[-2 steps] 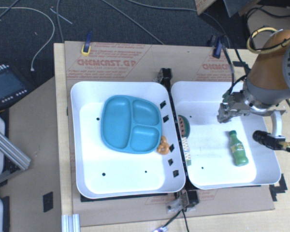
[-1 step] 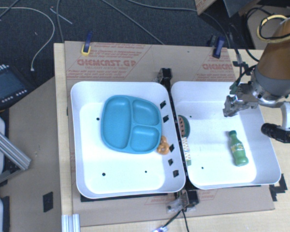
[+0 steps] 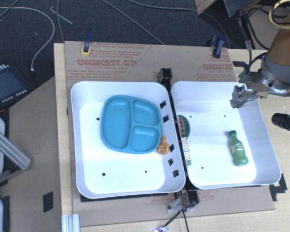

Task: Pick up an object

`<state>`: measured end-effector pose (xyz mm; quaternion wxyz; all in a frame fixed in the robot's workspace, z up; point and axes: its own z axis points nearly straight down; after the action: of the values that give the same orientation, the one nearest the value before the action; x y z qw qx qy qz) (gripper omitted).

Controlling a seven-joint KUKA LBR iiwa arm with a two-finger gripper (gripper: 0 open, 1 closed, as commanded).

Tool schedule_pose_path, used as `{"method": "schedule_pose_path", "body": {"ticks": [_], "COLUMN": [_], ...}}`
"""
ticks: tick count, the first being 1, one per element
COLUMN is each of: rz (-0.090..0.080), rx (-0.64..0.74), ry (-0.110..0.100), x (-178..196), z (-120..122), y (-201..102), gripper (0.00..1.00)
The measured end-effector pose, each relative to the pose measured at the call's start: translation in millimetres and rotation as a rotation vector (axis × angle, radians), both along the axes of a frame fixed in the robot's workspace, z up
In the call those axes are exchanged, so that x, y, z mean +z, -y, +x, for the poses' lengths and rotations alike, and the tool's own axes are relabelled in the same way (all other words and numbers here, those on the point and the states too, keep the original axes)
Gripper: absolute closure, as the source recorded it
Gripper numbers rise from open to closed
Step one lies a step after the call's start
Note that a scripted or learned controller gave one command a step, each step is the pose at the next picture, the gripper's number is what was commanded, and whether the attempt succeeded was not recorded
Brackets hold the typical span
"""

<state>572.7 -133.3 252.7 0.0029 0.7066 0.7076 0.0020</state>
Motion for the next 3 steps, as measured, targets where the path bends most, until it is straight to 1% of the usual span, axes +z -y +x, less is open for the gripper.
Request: {"method": "schedule_pose_path", "body": {"ticks": [1, 2, 3], "rz": [0.005, 0.005, 0.005], "rx": [0.003, 0.004, 0.004], "ry": [-0.010, -0.011, -0.010], "x": [-11.6, -23.5, -22.2], "z": [-21.4, -37.9, -48.9], "y": [-51.6, -109.2, -151.6], "gripper": [1.00, 1.00, 1.00]}}
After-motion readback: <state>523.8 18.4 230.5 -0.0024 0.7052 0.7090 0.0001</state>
